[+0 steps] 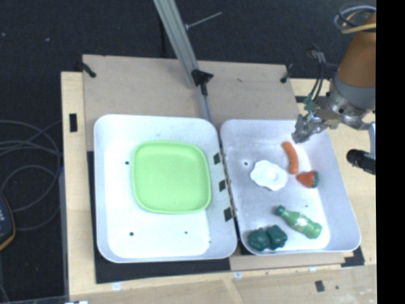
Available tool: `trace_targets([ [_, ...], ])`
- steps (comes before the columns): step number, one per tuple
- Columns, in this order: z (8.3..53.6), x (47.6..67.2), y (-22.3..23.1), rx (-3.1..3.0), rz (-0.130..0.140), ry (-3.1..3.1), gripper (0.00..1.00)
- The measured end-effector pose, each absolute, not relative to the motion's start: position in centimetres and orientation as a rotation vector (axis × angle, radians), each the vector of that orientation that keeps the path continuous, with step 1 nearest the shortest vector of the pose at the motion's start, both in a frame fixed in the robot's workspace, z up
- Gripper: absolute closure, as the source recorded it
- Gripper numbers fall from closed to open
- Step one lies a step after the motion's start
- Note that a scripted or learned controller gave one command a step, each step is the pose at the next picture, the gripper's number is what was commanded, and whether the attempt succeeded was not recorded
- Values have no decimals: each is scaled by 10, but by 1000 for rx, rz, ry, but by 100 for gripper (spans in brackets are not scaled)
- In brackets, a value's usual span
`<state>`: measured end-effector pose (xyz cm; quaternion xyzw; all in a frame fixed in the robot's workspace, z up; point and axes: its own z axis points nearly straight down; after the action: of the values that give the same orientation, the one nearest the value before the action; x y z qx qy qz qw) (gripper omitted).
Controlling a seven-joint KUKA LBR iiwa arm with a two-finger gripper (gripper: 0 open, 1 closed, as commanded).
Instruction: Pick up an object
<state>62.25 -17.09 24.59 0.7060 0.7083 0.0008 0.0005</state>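
Nothing was lifted yet: the gripper (305, 130) hovered at one o'clock of the right bin (338, 189), just above the orange sausage (290, 156); jaw state indiscernible.

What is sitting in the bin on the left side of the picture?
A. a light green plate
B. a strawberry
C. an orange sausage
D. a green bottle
A: the light green plate lies flat in the left bin, while the green bottle, the orange sausage and the strawberry all lie in the right bin.
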Motion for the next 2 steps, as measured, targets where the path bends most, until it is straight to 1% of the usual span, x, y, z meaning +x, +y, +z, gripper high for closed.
trace_targets([
  [1, 236, 614, -116, 2218, 1, 2225, 100],
  [2, 248, 606, -63, 2217, 3, 2225, 100],
])
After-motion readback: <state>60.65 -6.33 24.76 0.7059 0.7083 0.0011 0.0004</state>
